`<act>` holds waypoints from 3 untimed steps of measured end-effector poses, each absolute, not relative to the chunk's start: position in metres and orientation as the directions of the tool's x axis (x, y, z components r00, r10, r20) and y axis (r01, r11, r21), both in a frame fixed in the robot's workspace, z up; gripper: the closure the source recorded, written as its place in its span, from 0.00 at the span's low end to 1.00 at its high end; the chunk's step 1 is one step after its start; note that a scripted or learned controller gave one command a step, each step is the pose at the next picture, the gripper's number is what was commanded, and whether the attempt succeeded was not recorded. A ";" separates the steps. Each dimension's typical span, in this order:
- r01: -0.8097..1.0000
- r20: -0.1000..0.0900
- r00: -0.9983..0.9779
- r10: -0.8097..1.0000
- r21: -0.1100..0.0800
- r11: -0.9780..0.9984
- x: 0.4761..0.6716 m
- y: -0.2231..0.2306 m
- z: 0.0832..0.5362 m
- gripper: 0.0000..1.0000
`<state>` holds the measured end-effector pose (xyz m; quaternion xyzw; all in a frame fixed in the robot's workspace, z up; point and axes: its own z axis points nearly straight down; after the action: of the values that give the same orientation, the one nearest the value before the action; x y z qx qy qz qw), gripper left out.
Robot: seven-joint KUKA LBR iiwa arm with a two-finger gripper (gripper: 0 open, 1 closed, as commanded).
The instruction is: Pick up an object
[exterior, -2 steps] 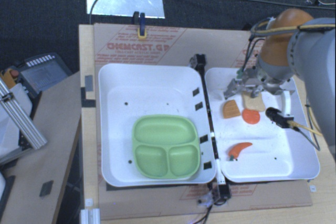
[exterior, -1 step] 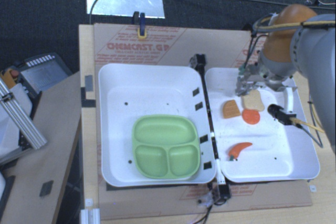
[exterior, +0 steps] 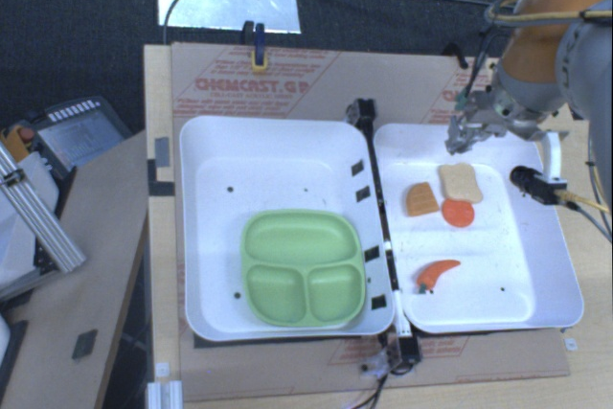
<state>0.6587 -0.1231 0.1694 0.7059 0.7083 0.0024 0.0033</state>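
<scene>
Currently you are in the approach step: the end effector [exterior: 463, 141], whose finger state you cannot tell, hovers at 12 o'clock in the right bin [exterior: 546, 302], so descend next toward the bread slice [exterior: 460, 182] just at 6 o'clock of it.
</scene>
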 end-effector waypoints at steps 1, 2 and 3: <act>1.000 -0.001 -0.004 1.000 0.008 0.004 0.660 -0.123 0.224 1.00; 1.000 -0.001 -0.005 1.000 0.004 0.005 0.661 -0.123 0.251 1.00; 1.000 0.001 -0.009 1.000 0.002 0.009 0.656 -0.075 0.257 1.00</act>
<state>0.6556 -0.0748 0.2567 0.7041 0.7101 0.0010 0.0005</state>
